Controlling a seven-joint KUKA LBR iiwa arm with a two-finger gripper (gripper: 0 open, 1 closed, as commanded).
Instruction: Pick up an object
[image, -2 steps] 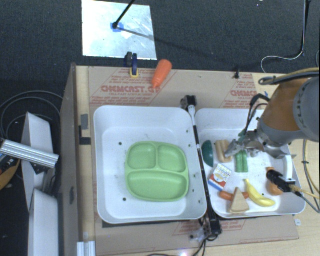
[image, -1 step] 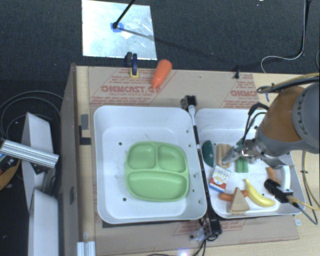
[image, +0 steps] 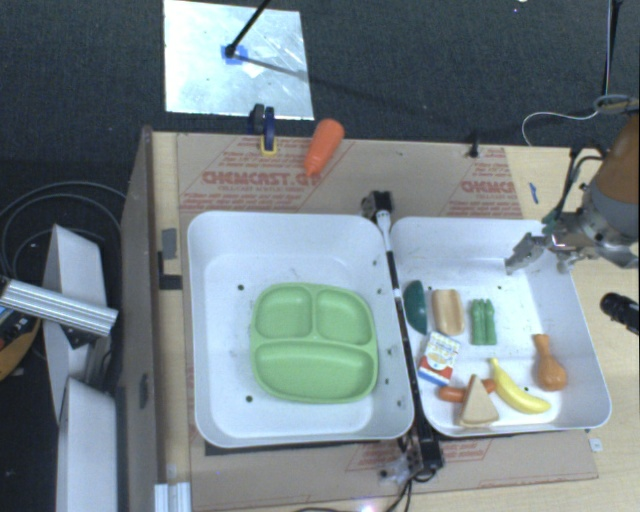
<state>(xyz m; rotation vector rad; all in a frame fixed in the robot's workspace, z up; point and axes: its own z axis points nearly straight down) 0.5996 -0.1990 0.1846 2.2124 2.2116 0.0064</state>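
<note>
We see the tabletop (image: 250, 175) carrying 2 white bins: the left bin (image: 215, 260) holds a green divided plate (image: 315, 342), the right bin (image: 575, 330) a cluster of toy food. The claw (image: 540, 248) hangs over that bin's upper right part (fingers spread apart, nothing between them). Well apart from it, nearer the front, lie a banana (image: 518, 392), drumstick (image: 547, 362), hot dog (image: 447, 311) and green beans (image: 483, 321).
</note>
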